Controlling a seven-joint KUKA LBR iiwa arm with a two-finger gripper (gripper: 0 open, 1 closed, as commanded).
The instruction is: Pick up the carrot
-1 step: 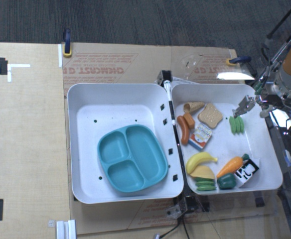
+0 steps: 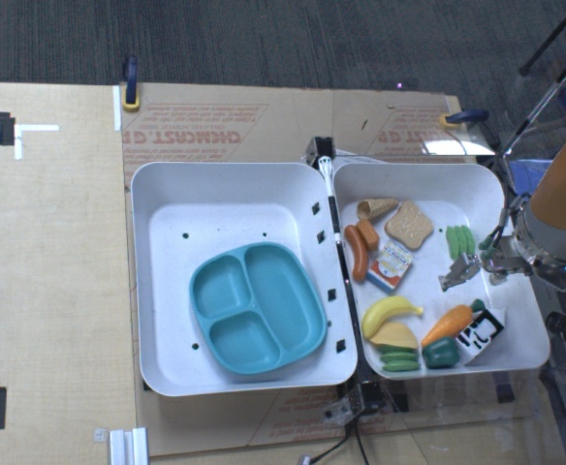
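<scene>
Nearest the camera, along the front wall of the right bin (image 2: 428, 371), lie a green pepper (image 2: 441, 354) and a green pod (image 2: 399, 360), with a black-and-white carton (image 2: 481, 332) just beside them. Gripper (image 2: 460, 275): hovering over the right half of the right bin, at the end of the grey arm (image 2: 545, 255) with its orange band (image 2: 564, 187); the two fingers appear slightly spread, with nothing between them. Carrot (image 2: 446, 324): lying tilted on the bin floor, below the fingertips toward the front wall and apart from them, its green top touching the carton. Banana (image 2: 390, 312) and yellow wedge (image 2: 396, 334): to the left of the carrot, farther from the fingers. Green beans (image 2: 460, 241): just beyond the fingertips, toward the back wall. Toast slice (image 2: 410, 226), small carton (image 2: 390, 264), sausages (image 2: 359, 248) and croissant (image 2: 378, 207): well left of the fingers, near the bin divider. Left bin (image 2: 167, 201): holds a teal compartment plate (image 2: 257, 306), far from the gripper.
</scene>
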